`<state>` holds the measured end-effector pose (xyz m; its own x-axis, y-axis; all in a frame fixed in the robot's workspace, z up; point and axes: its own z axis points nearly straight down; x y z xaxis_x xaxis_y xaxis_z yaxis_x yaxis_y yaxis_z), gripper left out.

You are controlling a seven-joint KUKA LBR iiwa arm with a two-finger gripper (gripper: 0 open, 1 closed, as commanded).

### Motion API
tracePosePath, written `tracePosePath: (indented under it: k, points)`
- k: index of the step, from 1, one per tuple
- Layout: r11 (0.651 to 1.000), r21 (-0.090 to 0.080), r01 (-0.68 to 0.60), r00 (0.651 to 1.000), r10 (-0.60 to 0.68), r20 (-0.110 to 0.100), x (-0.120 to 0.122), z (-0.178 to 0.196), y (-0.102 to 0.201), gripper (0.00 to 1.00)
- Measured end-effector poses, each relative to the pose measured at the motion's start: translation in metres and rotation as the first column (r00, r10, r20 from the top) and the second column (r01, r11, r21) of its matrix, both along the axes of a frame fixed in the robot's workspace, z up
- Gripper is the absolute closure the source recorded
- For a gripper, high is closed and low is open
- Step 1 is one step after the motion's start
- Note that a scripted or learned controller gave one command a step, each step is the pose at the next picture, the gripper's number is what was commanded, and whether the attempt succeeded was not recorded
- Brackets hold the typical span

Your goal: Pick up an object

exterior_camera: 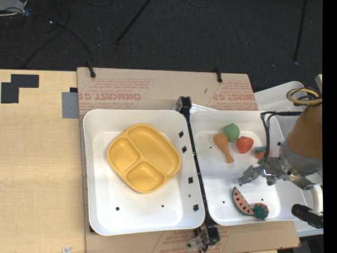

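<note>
Start with the worktop (37, 167): it carries two shallow white bins side by side. The left bin (100, 204) holds a yellow divided tray (144, 157), lying flat and well apart from everything else. The right bin (221, 204) holds the small things you can choose from, and the arm (308, 136) reaches over its right side.

Near the bin's back you have a green ball (231, 130), a red strawberry-like piece (244, 144) just beside it, and an orange drumstick (224, 147) lying at a slant to their left. Near the front edge lies a watermelon slice (242, 202), with a small teal piece (261, 211) touching its right end.

The hand (254, 174) hangs over bare bin floor between the drumstick group and the slice, touching none of them and holding nothing. Its jaws look parted, one finger pointing left toward the bin's middle, though how wide is hard to judge from this slant.

To do this step well, pick one target and centre on it before you descend. The slice looks nearest, but it lies flat and close to the bin wall, so approach squarely across its narrow width. The drumstick's thin handle may be the easier grip.
</note>
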<state>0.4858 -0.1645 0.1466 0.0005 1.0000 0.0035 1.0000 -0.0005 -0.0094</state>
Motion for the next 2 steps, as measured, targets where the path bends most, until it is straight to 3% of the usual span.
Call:
tracePosePath:
  k: [1, 2]
  points:
    - [1.000, 0.000, -0.001, 1.000, 0.001, 0.001, -0.002, -0.054, 0.001, 0.00]
    - [1.000, -0.001, 0.003, 1.000, -0.003, 0.003, -0.001, -0.041, 0.000, 1.00]
